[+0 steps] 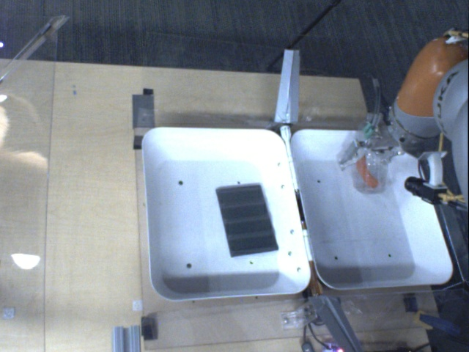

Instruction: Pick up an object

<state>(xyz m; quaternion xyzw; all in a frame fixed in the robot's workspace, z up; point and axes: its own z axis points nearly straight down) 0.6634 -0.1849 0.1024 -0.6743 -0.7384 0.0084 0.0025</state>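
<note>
Gripper near right bin's back edge, clasping an orange object (blurred); dark ridged block centred in left bin.

A pale wooden bench with a smooth, light-tan top carries two shallow white plastic bins set side by side, their inner rims touching. The left white bin sits near the bench's middle and the right white bin reaches toward its right end. A small dark metal bracket lies on the bench just beyond the left bin's far-left corner, and a grey metal bar rests at the far edge where the bins meet.
</note>
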